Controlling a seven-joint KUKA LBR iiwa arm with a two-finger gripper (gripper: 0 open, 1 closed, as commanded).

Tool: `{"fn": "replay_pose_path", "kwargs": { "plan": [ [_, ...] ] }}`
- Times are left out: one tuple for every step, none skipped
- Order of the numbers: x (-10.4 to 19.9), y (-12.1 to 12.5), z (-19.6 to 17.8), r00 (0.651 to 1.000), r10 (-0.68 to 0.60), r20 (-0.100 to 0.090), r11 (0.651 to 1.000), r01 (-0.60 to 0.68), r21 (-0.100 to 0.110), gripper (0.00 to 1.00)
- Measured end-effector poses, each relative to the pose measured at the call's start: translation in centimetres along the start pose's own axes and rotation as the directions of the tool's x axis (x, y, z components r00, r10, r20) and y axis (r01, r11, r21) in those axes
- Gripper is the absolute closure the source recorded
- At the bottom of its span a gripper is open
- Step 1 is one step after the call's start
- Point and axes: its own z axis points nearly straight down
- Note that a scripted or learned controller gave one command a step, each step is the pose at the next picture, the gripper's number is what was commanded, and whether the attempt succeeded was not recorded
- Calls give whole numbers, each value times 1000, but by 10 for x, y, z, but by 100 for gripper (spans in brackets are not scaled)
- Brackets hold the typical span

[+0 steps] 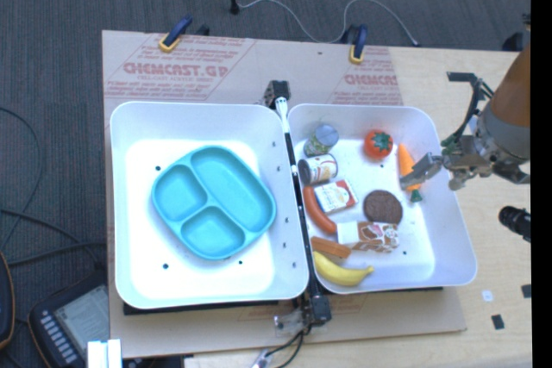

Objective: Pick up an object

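On the left, a blue three-compartment plate [213, 201] sits in the left bin [129, 271]. Behind, the brown board [259, 69] reads "CHEMCAST GP" in red. Across in the right bin [448, 258]: a can [317, 170], hot dog [317, 211], banana [342, 271], cookie [382, 207], tomato [378, 143] and carrot [405, 161]. The tool [420, 171] hangs over that bin's right side, at the carrot; its opening I cannot tell.
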Motion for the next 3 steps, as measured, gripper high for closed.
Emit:
{"fn": "replay_pose_path", "kwargs": {
  "plan": [
    [1,-17,120,1000,0,-1,1000,0,0,0],
    [59,34,125,1000,-1,3,1000,1,-10,0],
    [58,35,115,1000,0,5,1000,0,-12,100]
  ]
}}
